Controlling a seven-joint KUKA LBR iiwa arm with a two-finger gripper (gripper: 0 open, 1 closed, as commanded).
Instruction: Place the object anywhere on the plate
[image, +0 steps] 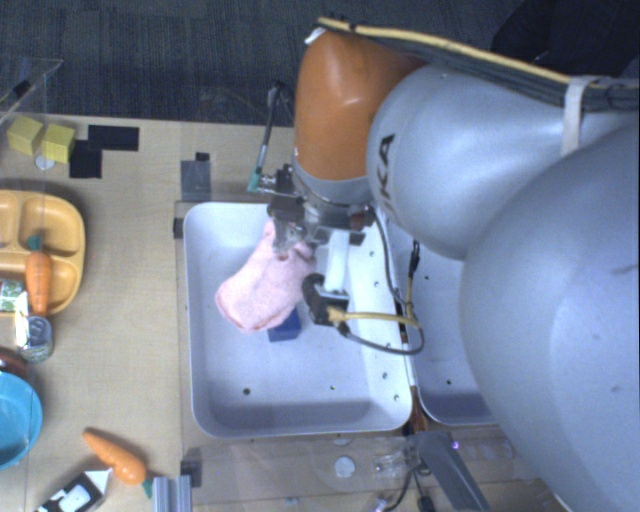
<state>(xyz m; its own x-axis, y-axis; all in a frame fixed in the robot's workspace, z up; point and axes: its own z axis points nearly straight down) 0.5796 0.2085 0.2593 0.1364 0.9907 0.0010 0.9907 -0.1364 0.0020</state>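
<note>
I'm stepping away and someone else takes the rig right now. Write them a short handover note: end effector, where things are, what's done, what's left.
End effector: over the upper part of the left bin, at the top end of a pink cloth; whether it is gripping the cloth cannot be told.
Cloth: in the left bin, partly over a small blue thing.
Plate: a yellow divided plate lies outside the bins at the far left, with a carrot on it.
Done: nothing on the plate from the bin.
Left: secure the cloth, carry it to the plate.
</note>
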